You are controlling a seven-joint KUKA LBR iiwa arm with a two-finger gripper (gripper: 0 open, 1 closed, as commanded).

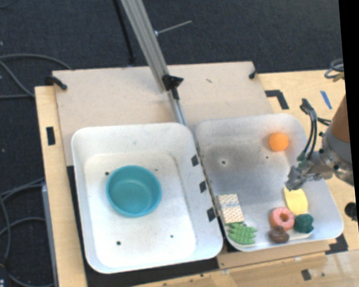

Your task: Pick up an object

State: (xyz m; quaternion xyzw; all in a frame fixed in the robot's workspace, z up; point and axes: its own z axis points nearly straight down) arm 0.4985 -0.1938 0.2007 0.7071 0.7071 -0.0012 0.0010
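Observation:
The right bin holds an orange ball near its far right side. Along its near edge lie a checkered block, a green leafy piece, a pink ring, a brown piece, a dark green piece and a yellow piece. My gripper reaches in from the right and sits low just above the yellow piece's far end. I see nothing held in it.
The left bin holds a teal bowl. A slanted metal post rises from the far middle of the bench. Cables hang along the arm at the right edge.

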